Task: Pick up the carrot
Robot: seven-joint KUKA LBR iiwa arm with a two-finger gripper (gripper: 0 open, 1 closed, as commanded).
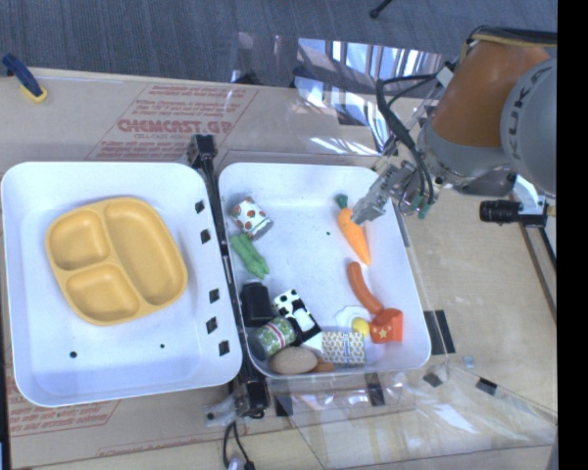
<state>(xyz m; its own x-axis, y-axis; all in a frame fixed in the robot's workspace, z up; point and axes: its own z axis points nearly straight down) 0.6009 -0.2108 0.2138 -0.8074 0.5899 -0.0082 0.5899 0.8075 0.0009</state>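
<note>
Carrot (354, 235) lies loose in right bin (304, 179), green top toward far wall — gripper (370, 207) just above its top end; claw state: can't tell.

A pale wooden tabletop (480, 292) fills the lower view, with red-printed brown cardboard (157, 120) on it. Beyond the cardboard lies dark grey carpet (176, 13). Just right of the cardboard, a shiny patch (358, 62) reflects bright light

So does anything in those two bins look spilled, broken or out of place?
Nothing looks spilled or broken. The toys in the right bin are piled loosely toward its near edge, and the small can lies tipped on its side. The carrot lies flat by the gripper.
</note>
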